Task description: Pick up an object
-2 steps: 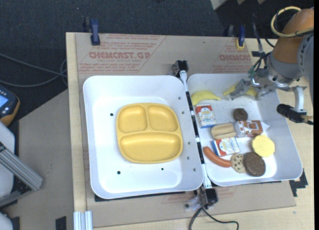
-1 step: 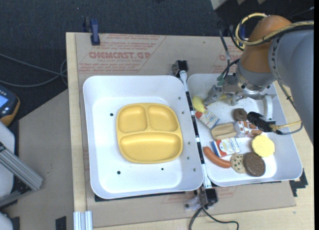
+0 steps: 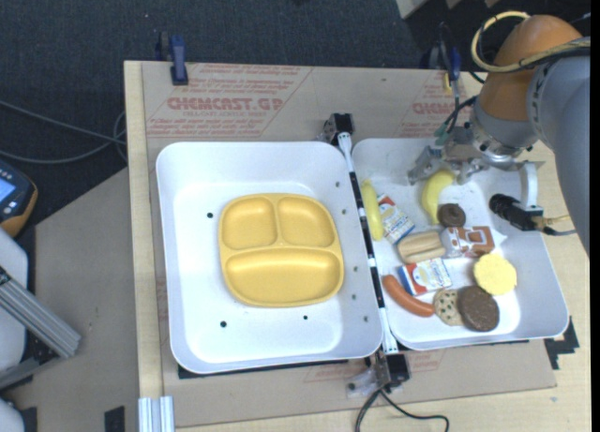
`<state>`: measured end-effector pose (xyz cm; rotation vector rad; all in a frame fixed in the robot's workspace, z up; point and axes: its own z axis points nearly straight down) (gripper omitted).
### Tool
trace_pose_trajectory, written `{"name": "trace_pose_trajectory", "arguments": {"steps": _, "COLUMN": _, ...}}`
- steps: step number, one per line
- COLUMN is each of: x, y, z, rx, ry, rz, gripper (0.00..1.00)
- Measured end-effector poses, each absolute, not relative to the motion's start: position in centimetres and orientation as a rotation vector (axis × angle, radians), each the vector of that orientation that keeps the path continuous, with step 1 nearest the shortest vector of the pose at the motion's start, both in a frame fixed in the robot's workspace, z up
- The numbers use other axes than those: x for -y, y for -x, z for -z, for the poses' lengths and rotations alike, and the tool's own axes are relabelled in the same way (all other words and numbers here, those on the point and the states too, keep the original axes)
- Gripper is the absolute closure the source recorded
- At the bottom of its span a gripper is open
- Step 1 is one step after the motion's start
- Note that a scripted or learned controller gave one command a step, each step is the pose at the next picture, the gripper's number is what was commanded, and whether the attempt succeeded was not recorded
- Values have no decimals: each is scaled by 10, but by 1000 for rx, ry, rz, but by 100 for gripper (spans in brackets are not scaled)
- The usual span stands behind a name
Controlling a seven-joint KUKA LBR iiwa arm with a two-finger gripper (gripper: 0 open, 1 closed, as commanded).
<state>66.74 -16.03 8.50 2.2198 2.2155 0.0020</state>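
Gripper (image 3: pixel 439 168) grip state can't tell; lemon (image 3: pixel 435 194) directly beneath it, long axis running up-down in view, slightly tilted.

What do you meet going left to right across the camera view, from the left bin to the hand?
left bin → yellow divided plate → banana → hot dog → yellow lemon, with the hand just above it

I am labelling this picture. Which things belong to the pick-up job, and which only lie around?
Job: pincer; yellow lemon under it; right bin with toy foods.

Lying about: yellow divided plate; left bin; blue clamp; cardboard sheet.
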Motion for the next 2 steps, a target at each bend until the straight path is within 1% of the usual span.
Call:
{"name": "trace_pose_trajectory", "arguments": {"steps": 1, "x": 158, "y": -668, "z": -96, "rx": -2218, "ry": -2215, "rz": -4, "gripper": 100}}
{"name": "trace_pose_trajectory", "arguments": {"steps": 2, "x": 62, "y": -669, "z": -192, "rx": -2227, "ry": -2205, "rz": -15, "gripper": 100}}
